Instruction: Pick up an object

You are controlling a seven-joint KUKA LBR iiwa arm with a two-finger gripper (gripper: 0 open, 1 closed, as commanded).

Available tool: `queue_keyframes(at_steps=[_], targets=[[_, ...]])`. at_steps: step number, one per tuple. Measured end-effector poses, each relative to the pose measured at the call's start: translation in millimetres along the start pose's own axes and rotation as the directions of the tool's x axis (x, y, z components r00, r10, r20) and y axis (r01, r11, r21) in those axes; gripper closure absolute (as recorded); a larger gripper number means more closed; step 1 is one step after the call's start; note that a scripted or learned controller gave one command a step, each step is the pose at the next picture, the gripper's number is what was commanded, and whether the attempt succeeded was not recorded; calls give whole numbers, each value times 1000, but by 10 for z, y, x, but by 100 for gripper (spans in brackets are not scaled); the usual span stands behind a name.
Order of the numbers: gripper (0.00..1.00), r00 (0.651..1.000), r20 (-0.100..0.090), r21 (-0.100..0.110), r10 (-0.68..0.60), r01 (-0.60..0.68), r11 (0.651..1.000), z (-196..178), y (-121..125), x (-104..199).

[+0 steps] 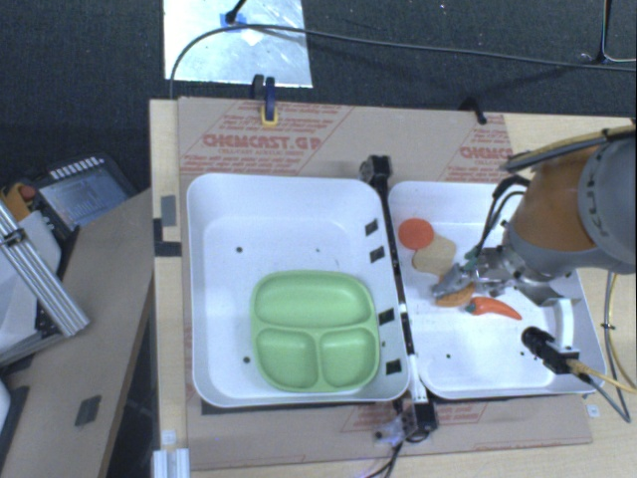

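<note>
Pick-up task, approach stage. The grey arm [567, 217] is being shown reaching in from the right, with the gripper [466, 275] being held low in the right bin [478, 361], amid a cluster of small things near that bin's middle. Four candidates are being presented there: a red disc [416, 233] towards the far wall, a tan lump [434, 257] just beside it on the near side, an orange piece [456, 295] lying at the gripper's tip, and a red-orange pepper-shaped thing [495, 309] just to the right of that piece, under the wrist. The orange piece is being taken here as the likeliest target — it is lying closest to the gripper — though contact with it cannot be confirmed. Whether the jaws are spread, pressed together or pinching anything cannot be told, since the tip is being lost among the things around it. All four things are being seen resting on the bin floor and none raised, so the task is being judged as not yet done: the approach appears made, while a sure grip and the lift are being counted as left. The left bin [279, 217] is being occupied by a green divided tray [315, 329] — well apart from the gripper and playing no evident part
</note>
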State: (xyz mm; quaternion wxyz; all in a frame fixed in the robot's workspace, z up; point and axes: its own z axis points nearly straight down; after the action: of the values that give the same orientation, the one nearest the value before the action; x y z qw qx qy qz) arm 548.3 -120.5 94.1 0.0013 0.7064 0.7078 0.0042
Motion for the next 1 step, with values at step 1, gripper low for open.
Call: queue_keyframes(at_steps=[1], targets=[[100, 1000, 4, 3, 0, 0, 1000, -81, -17, -17]])
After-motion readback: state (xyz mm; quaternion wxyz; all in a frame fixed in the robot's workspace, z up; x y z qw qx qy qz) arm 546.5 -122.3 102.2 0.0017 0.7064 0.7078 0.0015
